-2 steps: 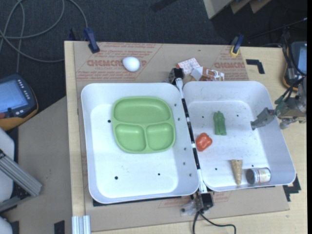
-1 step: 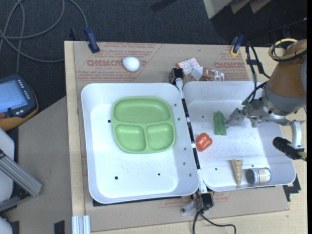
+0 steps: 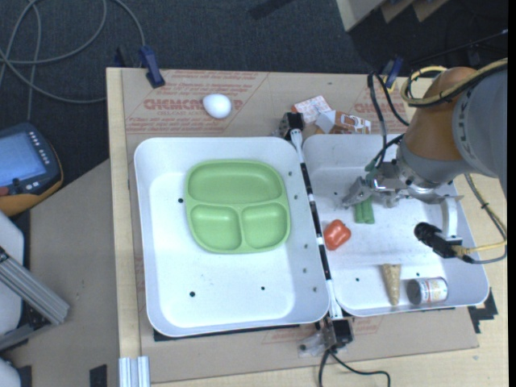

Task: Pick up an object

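End effector (image 3: pixel 363 193) low in the right bin (image 3: pixel 451 293), fingers spread open with nothing between them, small green block (image 3: pixel 365 213) touching just under it, orange thing (image 3: pixel 336 234) near, cone (image 3: pixel 391 281) and jar (image 3: pixel 427 290) by the front wall, green plate (image 3: pixel 238 205) in the left bin (image 3: pixel 161 240), white ball (image 3: pixel 216 105) on the desk (image 3: pixel 121 184)

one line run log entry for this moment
gripper: over right bin, at green block | grasp: unconfirmed | orange pepper, cone, jar: untouched

on my worktop (image 3: pixel 121 216), the divided tray (image 3: pixel 239 205) lies in the left bin (image 3: pixel 161 280). in the right bin (image 3: pixel 459 285), my tool (image 3: pixel 360 193) hangs behind the pepper (image 3: pixel 336 234); cone (image 3: pixel 392 282) and jar (image 3: pixel 427 290) lie in front.
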